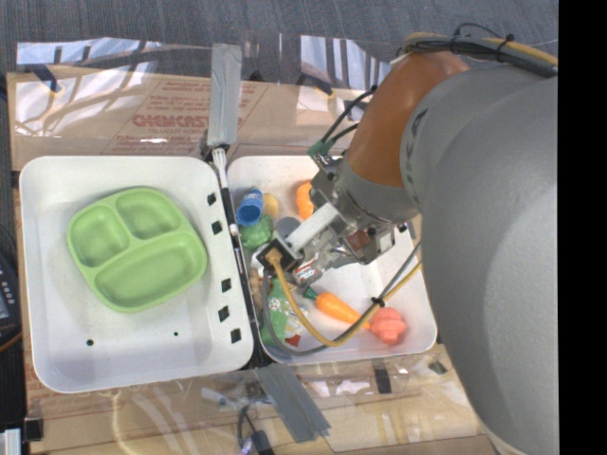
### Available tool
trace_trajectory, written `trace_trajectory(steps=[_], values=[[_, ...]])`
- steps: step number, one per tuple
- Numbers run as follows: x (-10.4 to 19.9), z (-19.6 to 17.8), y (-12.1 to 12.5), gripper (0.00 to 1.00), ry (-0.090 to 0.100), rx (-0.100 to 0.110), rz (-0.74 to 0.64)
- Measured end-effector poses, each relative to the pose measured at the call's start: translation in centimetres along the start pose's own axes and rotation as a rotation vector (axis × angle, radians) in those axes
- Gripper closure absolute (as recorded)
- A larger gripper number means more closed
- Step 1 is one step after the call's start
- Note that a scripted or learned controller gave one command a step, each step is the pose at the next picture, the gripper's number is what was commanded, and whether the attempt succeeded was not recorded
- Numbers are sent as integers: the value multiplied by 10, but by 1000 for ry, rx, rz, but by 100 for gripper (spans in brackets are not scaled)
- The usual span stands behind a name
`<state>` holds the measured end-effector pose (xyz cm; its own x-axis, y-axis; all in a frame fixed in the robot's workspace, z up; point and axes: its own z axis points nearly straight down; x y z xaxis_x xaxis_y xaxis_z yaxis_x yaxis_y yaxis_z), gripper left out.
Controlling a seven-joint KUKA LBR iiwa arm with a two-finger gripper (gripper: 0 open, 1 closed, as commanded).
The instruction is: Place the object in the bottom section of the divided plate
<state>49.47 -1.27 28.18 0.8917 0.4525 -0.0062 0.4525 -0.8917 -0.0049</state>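
Over the right bin, the arm is reaching down from the right, and its tool is hanging low at the bin's left side among the toys. How the tool is set I cannot tell. A toy carrot is lying just beside the tool, to its lower right, and a pink toy is sitting beyond it. A blue cup is standing above the tool. The green divided plate is resting in the left bin, well apart.

My divided plate looks like smooth matt green plastic; the white bins glossy plastic; cardboard beneath, dull brown.
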Motion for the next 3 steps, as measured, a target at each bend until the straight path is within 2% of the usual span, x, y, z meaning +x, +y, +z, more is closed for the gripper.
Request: trace_trajectory(steps=[1, 2, 3], values=[[67, -32, -54, 100, 9, -6, 161], [13, -75, -37, 100, 4, -3, -203], [32, 16, -104, 100, -1, -2, -392]])
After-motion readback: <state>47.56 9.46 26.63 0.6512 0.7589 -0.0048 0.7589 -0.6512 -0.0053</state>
